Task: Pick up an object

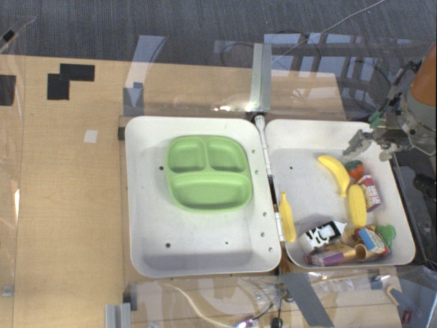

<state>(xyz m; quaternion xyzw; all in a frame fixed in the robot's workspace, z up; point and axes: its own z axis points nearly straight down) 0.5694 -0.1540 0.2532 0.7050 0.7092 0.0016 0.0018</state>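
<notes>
White, glossy plastic forms both shallow bins, rounded at the corners, side by side on the pale wood-grain table (61,203). Left bin (147,251) carries a lime-green divided plate (208,173), smooth, rounded-rectangular, three compartments: two small at the far side, one long at the near side. Right bin (300,176) holds a clutter along its right and near sides: a curved yellow banana (334,171); a bumpy yellow corn cob (356,206) just right of it; a slim yellow piece (287,217) against the left wall; a black-and-white patterned item (324,232); a small printed red-and-white packet (371,192); a purple stick-like piece (329,257) at the near rim. Pincer (372,144), grey metal, hangs over the far right corner of the right bin, fingers spread apart, nothing between them. It sits just beyond the banana, apart from it. Orange band of the arm (425,84) at the right edge.
</notes>
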